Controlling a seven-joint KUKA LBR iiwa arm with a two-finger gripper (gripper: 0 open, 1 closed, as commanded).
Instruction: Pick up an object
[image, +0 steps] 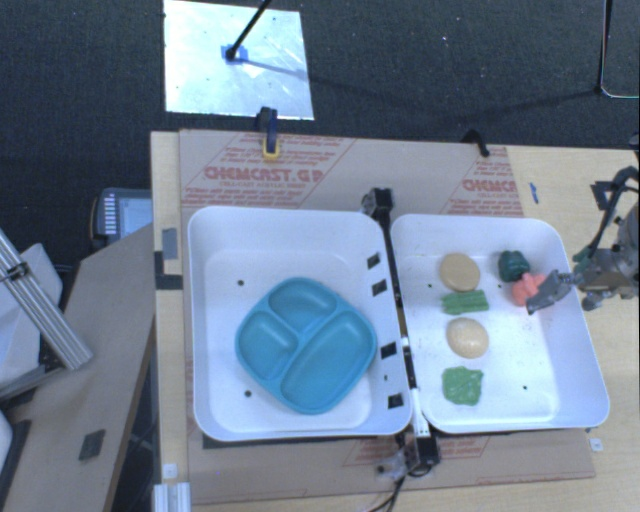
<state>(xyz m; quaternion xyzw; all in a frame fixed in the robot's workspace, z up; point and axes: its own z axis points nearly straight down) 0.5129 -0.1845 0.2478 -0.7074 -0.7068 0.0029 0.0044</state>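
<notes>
The right bin (570, 345) holds several small items: a tan round disc (460, 270), a green bar (465, 301), a cream oval piece (467, 337), a green lump (462, 385), a dark teal piece (514, 265) and a salmon-pink piece (525, 289). My gripper (548, 291) reaches in low over the bin's right side. Its tip sits right against the pink piece, just right of it. Whether the pink piece is gripped cannot be made out.
The left bin (215, 300) contains a blue divided plate (305, 343). A black-clipped divider (392, 300) joins the two bins. The arm's wrist and cables (615, 255) hang over the right bin's right rim. A metal sheet (238, 60) lies beyond the bench.
</notes>
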